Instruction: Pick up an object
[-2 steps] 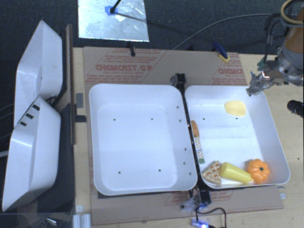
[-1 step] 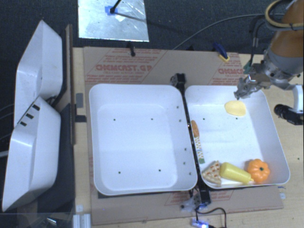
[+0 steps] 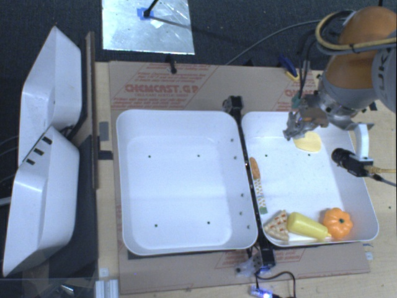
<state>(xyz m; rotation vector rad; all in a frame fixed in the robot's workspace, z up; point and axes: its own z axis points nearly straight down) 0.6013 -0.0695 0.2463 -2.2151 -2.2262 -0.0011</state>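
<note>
You are at the approach step: the gripper [image 3: 296, 129], jaw state unclear, hangs beside the pale yellow piece [image 3: 308, 143] in the right bin [image 3: 366, 197]; next centre over it and descend.

The brown board [image 3: 180, 82] under the bins has red letters on it. Above the left bin they look like "CHEMCAST GP". More red letters near the right top corner are too hidden to read.
</note>
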